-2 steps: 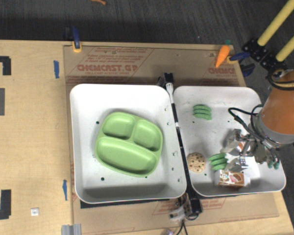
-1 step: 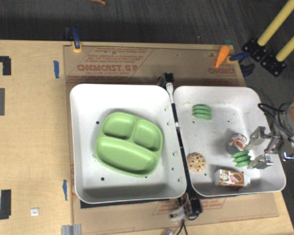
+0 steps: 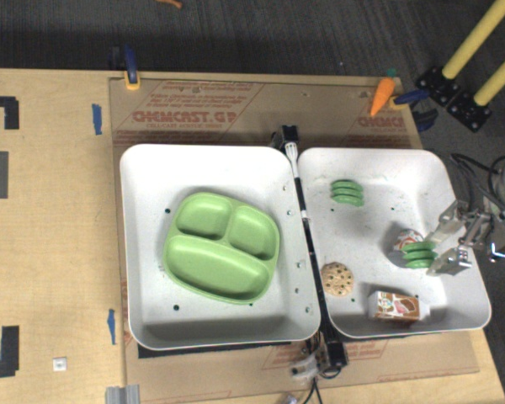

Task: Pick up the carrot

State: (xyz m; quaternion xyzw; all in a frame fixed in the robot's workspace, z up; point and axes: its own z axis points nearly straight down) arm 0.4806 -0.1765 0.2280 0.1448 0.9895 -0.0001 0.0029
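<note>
Meanwhile, the gripper point(image 3: 435, 252) sits low in the right bin point(image 3: 463, 194), its fingers closed around a green ridged piece point(image 3: 418, 254). The carrot point(image 3: 382, 96) lies outside, on the cardboard sheet point(image 3: 236, 112) beyond that bin's far edge.

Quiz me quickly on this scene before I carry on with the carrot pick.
1. Where does the carrot lie? A: inside a bin. B: on the dark floor. C: on the brown board behind the bins.
2. True or false: the green divided plate sits in the left bin of the view.
3. Fill in: the hand is over the ___ bin of the view, beside a green ridged piece.

Key: 1 C. 2 true. 3 right; that right bin also holds a cookie.
</note>
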